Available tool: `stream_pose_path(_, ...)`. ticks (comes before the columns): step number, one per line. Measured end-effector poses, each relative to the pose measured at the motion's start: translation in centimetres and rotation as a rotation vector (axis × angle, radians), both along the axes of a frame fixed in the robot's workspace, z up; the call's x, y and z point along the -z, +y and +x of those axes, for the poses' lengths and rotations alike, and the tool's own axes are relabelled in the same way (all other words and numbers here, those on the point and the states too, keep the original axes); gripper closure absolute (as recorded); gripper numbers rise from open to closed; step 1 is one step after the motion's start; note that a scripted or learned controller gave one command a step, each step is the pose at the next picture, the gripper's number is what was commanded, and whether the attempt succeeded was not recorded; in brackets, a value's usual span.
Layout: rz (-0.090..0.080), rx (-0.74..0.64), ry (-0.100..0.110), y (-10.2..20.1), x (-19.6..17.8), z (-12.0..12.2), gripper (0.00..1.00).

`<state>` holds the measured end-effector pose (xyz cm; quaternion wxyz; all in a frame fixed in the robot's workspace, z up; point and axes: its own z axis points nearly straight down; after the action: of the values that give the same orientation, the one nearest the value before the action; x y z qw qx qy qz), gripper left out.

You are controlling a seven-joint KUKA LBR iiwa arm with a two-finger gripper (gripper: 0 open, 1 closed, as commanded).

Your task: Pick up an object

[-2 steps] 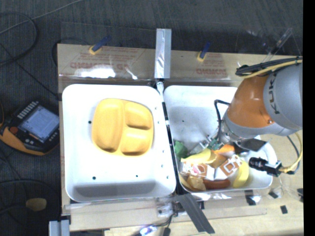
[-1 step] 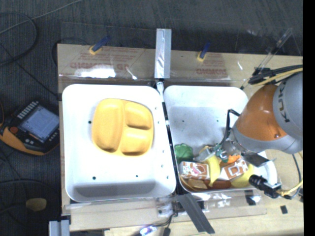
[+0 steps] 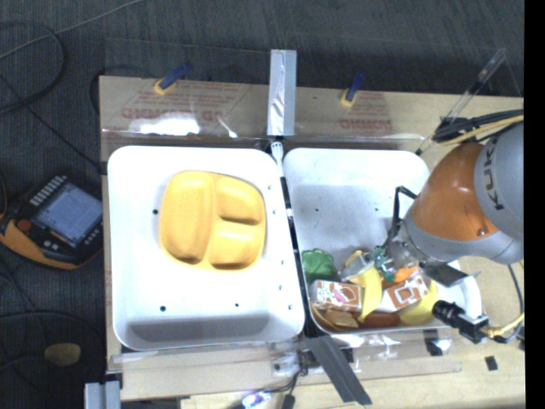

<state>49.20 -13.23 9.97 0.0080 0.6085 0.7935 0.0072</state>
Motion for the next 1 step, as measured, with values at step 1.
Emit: stream_pose_path(1, -0.004, -0.045, 0.023, 4.93, -8.33, 3.85, 1.00)
